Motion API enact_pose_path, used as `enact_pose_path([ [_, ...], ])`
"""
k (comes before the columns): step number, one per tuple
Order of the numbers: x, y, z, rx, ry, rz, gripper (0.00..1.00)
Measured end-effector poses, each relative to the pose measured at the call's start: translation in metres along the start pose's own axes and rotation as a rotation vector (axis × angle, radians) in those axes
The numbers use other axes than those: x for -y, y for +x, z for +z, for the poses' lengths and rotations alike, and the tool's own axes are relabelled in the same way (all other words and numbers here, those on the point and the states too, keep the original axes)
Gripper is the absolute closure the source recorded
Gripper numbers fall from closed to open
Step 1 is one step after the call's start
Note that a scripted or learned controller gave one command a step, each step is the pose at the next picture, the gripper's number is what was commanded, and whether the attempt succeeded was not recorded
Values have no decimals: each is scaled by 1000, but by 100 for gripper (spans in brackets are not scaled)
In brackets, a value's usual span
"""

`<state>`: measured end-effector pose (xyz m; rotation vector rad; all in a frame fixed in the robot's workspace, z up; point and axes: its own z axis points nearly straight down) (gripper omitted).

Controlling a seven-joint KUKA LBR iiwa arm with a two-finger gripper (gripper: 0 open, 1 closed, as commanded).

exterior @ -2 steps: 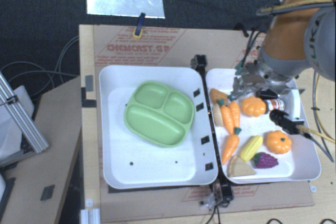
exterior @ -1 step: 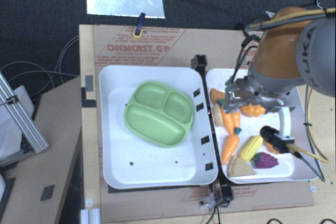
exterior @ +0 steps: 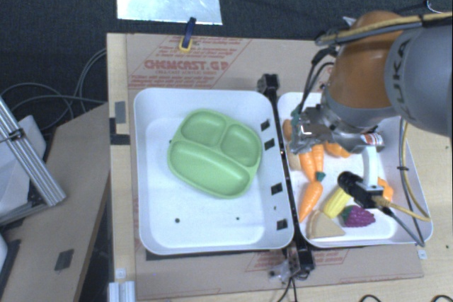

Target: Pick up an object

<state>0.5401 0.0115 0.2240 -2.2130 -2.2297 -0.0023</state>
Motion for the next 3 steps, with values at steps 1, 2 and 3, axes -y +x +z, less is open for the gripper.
enact_pose_path([
  [1, 8, -10, -2, 1, 1, 6, 100],
  [2, 6, -8, 6, 1, 1, 7, 100],
  [3, 7, -9, 4, 0, 0, 7, 100],
])
